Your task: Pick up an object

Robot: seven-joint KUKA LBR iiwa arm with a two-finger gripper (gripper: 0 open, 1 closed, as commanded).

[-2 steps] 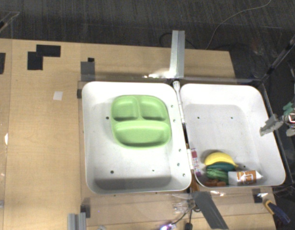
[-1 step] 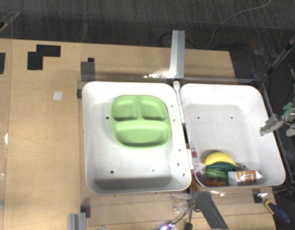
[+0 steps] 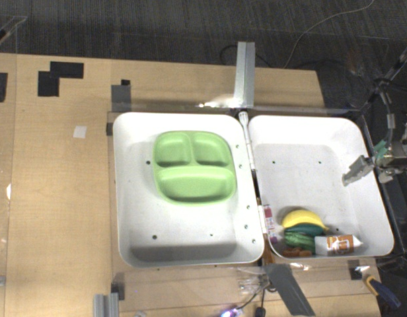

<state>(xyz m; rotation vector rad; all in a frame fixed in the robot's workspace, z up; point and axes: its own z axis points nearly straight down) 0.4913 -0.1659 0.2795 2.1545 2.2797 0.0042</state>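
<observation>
Grey jaws (image 3: 357, 170) low over the right bin's (image 3: 302, 144) right edge, opening indiscernible.

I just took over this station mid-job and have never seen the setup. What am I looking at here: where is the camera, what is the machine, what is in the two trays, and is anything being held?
One camera is fixed above the bench and looks down at a slant. Two shallow white bins sit side by side: the left bin and the right bin. The left one holds a green divided plate, lying flat near its middle. In the right one, a small heap sits in the near corner: a yellow banana-like piece, something green under it, and a white bottle with an orange label lying on its side. The machine is a robot arm that reaches in from the right. Its gripper shows at the right bin's far right edge, well apart from the heap. Nothing is visible between its fingers, so it appears to hold nothing; whether it is open or shut is too small to tell.
</observation>
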